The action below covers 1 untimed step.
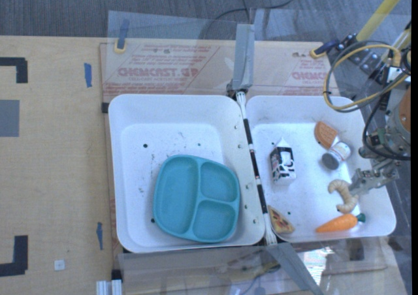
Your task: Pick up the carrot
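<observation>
The orange carrot (337,223) with a small green tip lies flat in the right bin (300,114), near its front right corner. My gripper (367,179) hangs at the right side of that bin, above and slightly right of the carrot. It stands close to a curved beige piece (343,194) and apart from the carrot. Nothing is seen held in it.
The right bin also holds a small black-and-white carton (283,163), a brown bread-like piece (325,134), a small grey can (336,155) and a pizza-like slice (281,220). A teal divided plate (196,199) lies in the left bin (130,130). Cables hang at the upper right.
</observation>
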### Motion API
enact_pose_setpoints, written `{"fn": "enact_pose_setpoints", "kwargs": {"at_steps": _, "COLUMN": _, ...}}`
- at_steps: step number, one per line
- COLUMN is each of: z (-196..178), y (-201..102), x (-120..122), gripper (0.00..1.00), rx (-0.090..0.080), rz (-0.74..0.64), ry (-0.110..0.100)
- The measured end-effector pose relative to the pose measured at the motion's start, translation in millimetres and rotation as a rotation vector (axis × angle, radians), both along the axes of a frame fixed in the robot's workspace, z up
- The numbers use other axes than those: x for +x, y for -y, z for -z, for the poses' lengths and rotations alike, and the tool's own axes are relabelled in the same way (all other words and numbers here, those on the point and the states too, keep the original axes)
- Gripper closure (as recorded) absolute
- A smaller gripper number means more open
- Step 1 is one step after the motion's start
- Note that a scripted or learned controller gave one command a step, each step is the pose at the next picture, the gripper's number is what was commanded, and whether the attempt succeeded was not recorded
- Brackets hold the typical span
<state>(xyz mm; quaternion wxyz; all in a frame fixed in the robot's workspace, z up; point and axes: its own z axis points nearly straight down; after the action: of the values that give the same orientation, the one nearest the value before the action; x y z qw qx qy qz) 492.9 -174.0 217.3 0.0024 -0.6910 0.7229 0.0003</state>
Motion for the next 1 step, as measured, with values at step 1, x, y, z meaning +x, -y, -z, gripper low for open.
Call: {"fn": "enact_pose_setpoints", "kwargs": {"at_steps": 1, "z": 128.9, "y": -9.7, "x": -6.8, "gripper": 1.00, "rx": -0.005, "rz": 0.050, "ry": 0.004}}
